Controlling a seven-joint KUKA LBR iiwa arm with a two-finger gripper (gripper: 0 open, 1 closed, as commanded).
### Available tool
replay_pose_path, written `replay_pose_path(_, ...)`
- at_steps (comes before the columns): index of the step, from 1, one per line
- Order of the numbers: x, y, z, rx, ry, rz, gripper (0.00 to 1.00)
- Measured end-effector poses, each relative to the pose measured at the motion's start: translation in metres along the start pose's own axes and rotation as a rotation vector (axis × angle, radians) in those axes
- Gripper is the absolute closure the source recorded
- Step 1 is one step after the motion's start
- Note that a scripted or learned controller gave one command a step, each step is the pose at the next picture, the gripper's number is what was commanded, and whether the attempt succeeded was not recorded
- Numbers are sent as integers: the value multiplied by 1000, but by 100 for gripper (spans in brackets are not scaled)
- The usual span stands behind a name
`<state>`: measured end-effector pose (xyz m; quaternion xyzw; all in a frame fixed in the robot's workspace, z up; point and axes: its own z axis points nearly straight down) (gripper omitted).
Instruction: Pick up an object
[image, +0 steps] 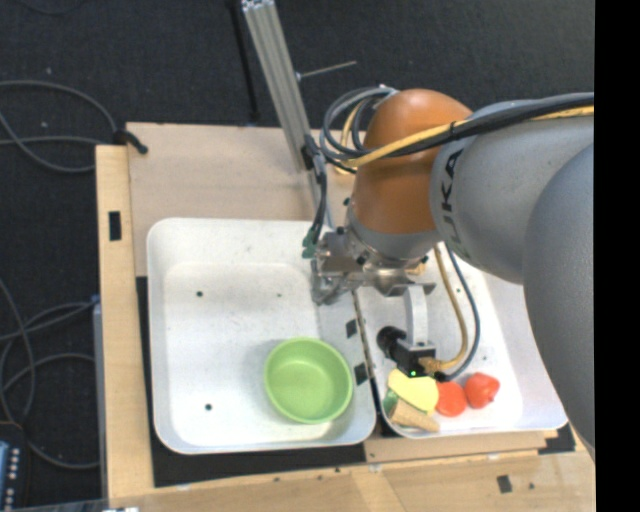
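A light green bowl (308, 380) sits upright in the left bin (200, 300), near its front right corner. In the front left corner of the right bin (520, 400) lie a yellow piece (416, 391), two red pieces (451, 400) (483, 388) and a tan wedge (416, 420), close together. My gripper (385, 300) hangs below the orange wrist band, over the divider between the bins and just behind the cluster of pieces. The arm hides most of the right bin. Nothing shows as held.
A slanted metal rail (283, 90) rises behind the bins. Black marker tags (358, 350) lie along the divider. The wooden bench (200, 170) extends behind and to the left of the left bin.
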<state>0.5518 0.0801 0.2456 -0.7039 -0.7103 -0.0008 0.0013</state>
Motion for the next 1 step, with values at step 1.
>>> replay_pose_path(1,-3,1,0,-1,-1,6,0)
